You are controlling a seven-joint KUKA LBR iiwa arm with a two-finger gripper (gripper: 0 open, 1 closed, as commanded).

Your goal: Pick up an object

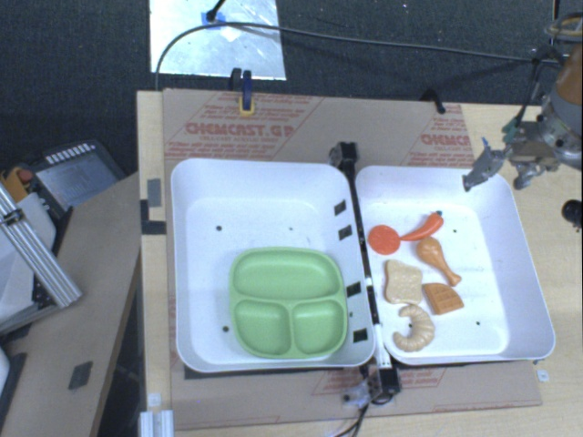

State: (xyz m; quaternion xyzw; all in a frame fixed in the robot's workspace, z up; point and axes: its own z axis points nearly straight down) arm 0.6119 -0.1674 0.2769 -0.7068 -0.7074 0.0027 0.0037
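Green divided plate (289,300) sits low in the left bin (200,198). Centre-right, the toy foods cluster: tomato (383,238), drumstick (438,259), shrimp (415,328). Upper right, the gripper (501,167) hovers with fingers spread, carrying nothing. Packed so tightly, a descent could clip a neighbour and miss.

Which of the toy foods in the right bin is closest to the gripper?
The orange chili pepper, lying highest in the bin, nearest the gripper; the other toy foods lie lower down.
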